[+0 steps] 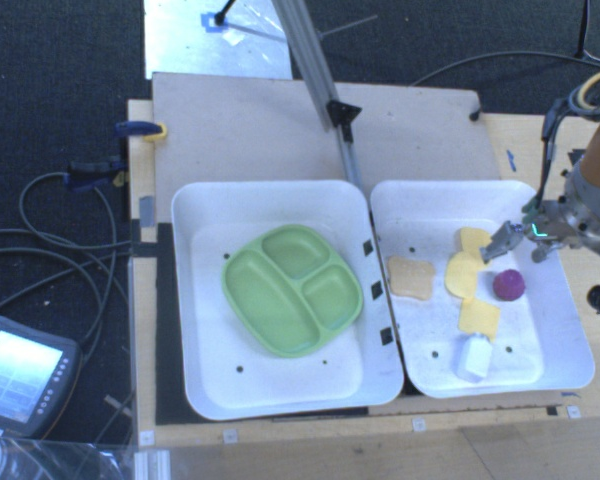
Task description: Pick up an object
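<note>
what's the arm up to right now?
The arm's tool is over the right bin, above the yellow pieces and near the purple ball. Nothing shows between its fingers. A toast slice and a small white bottle also lie there. The left bin holds a green divided plate.

We see a green three-compartment plastic tray (293,290) in the left shallow white bin (195,368). In the right shallow white bin (570,363) a tan toast slice (411,278) lies left of three yellow pieces (464,276), with a purple ball (509,285) to their right and a small white block (475,356) nearest the front.
</note>
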Controlling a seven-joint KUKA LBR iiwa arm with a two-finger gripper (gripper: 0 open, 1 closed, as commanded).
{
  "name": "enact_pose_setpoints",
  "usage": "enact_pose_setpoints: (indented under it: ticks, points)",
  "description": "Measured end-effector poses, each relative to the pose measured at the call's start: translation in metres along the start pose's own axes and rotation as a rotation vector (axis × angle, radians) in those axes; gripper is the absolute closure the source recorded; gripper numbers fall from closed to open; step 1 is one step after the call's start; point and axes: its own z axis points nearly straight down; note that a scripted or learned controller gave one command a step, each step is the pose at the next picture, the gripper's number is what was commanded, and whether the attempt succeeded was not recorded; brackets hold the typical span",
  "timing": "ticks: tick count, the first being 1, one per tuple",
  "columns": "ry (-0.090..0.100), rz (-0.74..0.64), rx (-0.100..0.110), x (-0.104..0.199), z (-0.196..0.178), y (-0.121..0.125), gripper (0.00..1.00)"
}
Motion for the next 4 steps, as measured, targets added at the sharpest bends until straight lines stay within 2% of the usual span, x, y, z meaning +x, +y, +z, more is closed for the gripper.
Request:
enact_pose_setpoints:
  ticks: [1,2,3,4]
  points:
    - [0.000,0.003,0.006,-0.007,0.059,-0.003,0.00]
    - [0.001,0.003,0.006,-0.001,0.113,-0.013,0.00]
    - [0.000,0.003,0.002,-0.001,0.123,-0.012,0.00]
    - [-0.001,0.002,-0.002,-0.001,0.112,-0.011,1.00]
